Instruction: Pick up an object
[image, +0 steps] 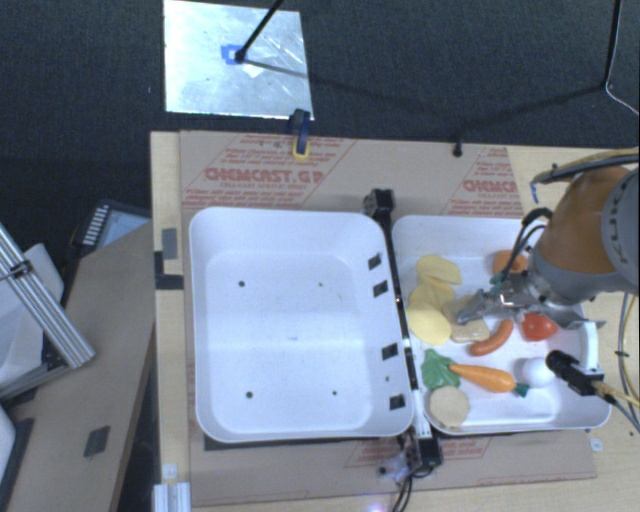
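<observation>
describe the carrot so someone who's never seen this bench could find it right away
Look in the right-hand white bin, where the toy food is piled, and go to its near edge. The carrot lies there on its side, beside a green leafy piece. It is the long orange tapered one.

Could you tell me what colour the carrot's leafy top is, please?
Green; the carrot itself is orange, seen in the camera view, in the right bin.

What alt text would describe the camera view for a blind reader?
A grey robot arm's gripper reaches from the right into the right white bin, among yellow, orange, red and green toy food pieces. Beside it sits the left white bin.
</observation>
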